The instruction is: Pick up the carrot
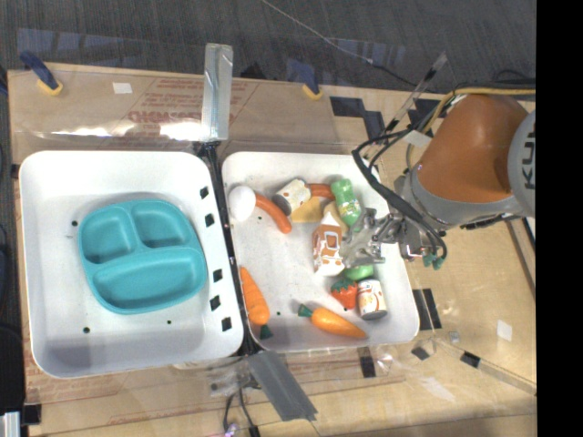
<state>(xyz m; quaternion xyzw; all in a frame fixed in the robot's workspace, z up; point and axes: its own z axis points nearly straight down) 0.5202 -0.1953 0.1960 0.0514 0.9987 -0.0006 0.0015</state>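
An orange carrot with a green top lies near the front edge of the right bin. A second orange carrot-like piece rests against that bin's left wall. My gripper is low over the cluster of toy food in the right half of the bin, beside a white and orange carton. It is roughly a hand's width behind the carrot with the green top and apart from it. Nothing orange shows at the gripper.
Around the gripper lie a green vegetable, a small can, a red-and-green piece, a red sausage shape and a white egg. The left bin holds a teal divided plate. Cables trail by the wrist.
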